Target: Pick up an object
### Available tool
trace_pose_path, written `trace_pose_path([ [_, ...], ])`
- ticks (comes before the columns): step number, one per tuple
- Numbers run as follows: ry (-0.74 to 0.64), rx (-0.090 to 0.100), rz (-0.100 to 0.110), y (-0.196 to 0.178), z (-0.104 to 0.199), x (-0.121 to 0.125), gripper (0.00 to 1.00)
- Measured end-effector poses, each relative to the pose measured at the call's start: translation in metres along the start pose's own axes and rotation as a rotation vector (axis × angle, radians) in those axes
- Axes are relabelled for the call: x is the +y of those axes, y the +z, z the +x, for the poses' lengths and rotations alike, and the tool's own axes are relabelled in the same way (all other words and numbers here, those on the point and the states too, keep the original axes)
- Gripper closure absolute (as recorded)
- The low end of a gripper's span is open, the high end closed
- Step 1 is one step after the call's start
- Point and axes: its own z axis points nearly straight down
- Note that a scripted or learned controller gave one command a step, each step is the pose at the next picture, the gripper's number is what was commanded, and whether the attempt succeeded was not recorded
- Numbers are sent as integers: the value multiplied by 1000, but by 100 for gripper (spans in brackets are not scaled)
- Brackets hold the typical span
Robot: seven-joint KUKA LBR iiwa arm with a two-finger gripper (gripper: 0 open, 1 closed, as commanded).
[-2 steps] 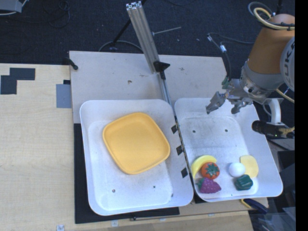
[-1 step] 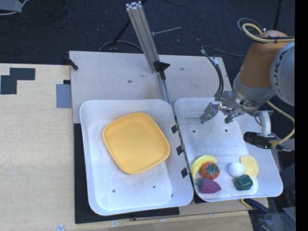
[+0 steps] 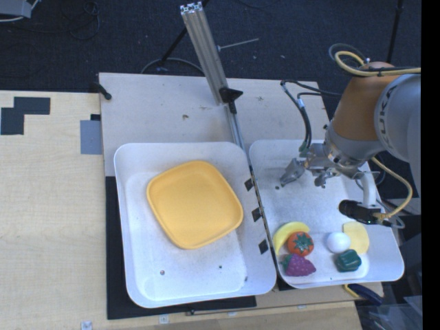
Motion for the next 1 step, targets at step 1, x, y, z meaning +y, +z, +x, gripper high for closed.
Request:
trace_pose_path([
  [1, 2, 0, -3, -12, -1, 0, 100],
])
